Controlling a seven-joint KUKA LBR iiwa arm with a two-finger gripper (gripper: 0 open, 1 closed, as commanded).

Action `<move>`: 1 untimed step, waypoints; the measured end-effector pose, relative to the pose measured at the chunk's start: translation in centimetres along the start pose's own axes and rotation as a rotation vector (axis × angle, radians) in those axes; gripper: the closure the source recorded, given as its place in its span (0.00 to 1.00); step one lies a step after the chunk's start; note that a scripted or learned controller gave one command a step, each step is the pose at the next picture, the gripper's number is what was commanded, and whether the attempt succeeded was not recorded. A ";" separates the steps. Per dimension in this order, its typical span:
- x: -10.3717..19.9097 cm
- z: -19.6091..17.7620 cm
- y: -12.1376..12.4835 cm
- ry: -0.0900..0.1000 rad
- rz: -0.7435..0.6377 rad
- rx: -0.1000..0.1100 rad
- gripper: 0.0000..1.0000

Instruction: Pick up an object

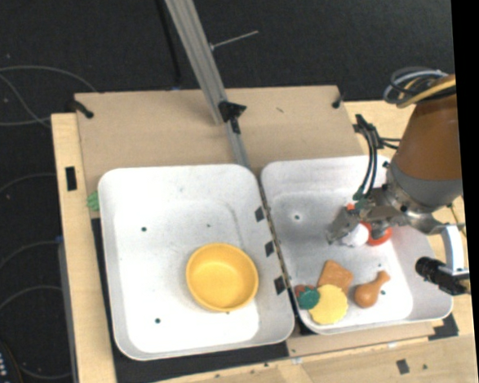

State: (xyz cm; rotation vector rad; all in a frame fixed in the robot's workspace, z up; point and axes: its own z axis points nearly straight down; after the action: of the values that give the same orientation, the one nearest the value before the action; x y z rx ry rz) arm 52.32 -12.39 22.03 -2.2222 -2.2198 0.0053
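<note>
Over the right bin [304,182] the grey arm [432,144] with its orange band is reaching in, and the claw [352,228] is hanging low above the bin floor, right at a small white and red object [365,235]. That object is sitting just beside the claw tips, touching or nearly so; whether it is between them I cannot tell, and whether the claw is apart or together I cannot tell either, the metal parts are blurring into each other.

Nearer the camera than the claw, along the right bin's front edge, a cluster of toys is lying: an orange wedge-shaped piece [335,274], a yellow round piece [329,303] touching it, a small green piece [309,297] just beside the yellow one, and a brown drumstick-shaped toy [369,290] a little apart from them, toward the arm.

Across the divider from the right bin, the left bin [143,210] is carrying a yellow bowl [222,276], upright, near its front right corner.

Both bins are resting on the brown desk [153,127]. No writing or label is showing clearly enough to read.
</note>
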 end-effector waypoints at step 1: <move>0.3 4.3 0.1 0.000 0.000 0.000 0.00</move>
State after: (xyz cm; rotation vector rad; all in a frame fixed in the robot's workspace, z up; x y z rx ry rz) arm 52.43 -12.08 17.70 -2.2226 -2.2195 0.0052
